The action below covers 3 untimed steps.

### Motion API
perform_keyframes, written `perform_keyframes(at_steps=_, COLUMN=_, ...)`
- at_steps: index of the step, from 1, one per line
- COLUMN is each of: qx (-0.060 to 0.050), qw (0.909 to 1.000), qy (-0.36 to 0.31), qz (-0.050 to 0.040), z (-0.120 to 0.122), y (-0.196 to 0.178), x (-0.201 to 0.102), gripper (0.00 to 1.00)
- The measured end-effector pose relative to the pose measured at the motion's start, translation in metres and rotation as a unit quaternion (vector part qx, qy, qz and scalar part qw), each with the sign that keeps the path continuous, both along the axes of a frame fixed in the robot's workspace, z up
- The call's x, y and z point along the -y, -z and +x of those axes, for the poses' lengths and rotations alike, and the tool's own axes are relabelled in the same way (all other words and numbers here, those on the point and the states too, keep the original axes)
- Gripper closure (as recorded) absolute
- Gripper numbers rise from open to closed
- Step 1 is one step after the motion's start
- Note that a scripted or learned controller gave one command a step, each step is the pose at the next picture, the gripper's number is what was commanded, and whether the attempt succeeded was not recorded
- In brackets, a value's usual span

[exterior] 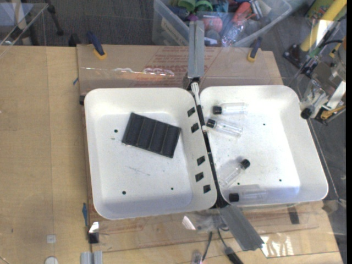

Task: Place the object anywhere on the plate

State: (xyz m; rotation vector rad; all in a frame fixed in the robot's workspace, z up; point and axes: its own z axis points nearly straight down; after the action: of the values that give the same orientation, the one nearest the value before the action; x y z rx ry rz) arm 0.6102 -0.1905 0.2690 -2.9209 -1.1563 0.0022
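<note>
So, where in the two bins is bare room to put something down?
Left bin: free all around the dark plate, most below it. Right bin: free on its right half; the clear vials crowd the side by the divider.

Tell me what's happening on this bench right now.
Nothing is being handled at the moment. The dark ribbed plate lies flat in the left bin. Four clear vials with black caps lie loose in the right bin, none on the plate yet. The arm sits at the right edge, outside the bins.
</note>
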Motion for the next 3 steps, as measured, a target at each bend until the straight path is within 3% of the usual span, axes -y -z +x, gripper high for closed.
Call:
perform_keyframes(at_steps=1, qx=0.0, qw=1.0, qy=0.0, qz=0.0001, z=0.0, y=0.0, x=-0.001, gripper=0.0)
perform_keyframes(at_steps=2, qx=0.003, qw=0.9795, qy=0.202, qz=0.0012, z=-0.063, y=0.18, x=-0.044, gripper=0.0)
perform_keyframes(at_steps=3, qx=-0.001, qw=0.9845, qy=0.176, qz=0.0006, z=-0.084, y=0.105, x=-0.091, gripper=0.0)
